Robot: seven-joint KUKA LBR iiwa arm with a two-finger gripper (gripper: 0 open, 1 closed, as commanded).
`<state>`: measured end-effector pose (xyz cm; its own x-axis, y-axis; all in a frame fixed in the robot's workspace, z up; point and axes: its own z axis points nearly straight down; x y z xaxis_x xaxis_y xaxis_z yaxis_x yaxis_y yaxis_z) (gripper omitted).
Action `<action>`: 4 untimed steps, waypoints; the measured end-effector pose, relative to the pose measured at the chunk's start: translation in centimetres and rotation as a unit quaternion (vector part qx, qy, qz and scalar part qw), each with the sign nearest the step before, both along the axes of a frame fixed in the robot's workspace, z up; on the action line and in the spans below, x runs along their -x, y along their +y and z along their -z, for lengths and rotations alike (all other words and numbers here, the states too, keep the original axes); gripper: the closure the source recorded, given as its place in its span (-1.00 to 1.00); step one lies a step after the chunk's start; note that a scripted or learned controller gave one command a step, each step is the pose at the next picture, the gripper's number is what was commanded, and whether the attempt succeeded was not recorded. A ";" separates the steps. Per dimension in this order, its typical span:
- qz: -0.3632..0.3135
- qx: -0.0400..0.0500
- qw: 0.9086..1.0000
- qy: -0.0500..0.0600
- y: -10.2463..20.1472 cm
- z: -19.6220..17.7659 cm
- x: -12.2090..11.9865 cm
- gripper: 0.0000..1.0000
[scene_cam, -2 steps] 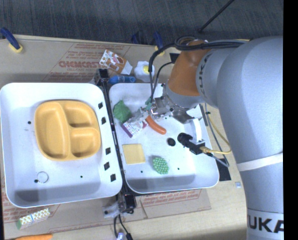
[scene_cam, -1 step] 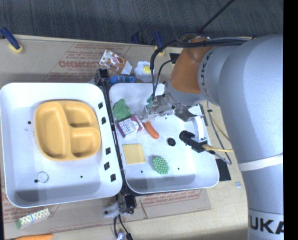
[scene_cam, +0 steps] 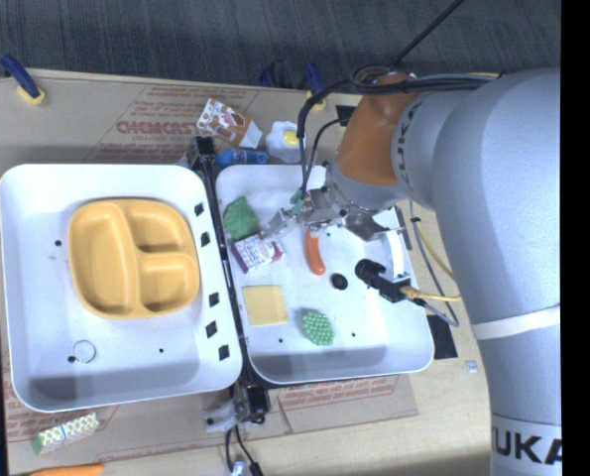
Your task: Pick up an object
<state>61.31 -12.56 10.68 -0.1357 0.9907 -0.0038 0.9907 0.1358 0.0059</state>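
Observation:
The right bin holds several items: a green leafy piece, a maroon and white packet, an orange sausage-shaped piece, a yellow square slice and a bumpy green piece. My gripper reaches down into the bin's far part. It sits just right of the leafy piece and just above the packet and the orange piece. The arm's orange band rises behind it. Nothing visibly hangs from the gripper.
A yellow divided tray lies in the left bin. Small packets and a blue and yellow item sit on the cardboard behind the bins. The grey arm body covers the right bin's right side. Black cable fittings lie over it.

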 end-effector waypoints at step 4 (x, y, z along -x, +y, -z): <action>-0.273 0.002 0.962 0.001 1.0 1.0 2.2 -1.00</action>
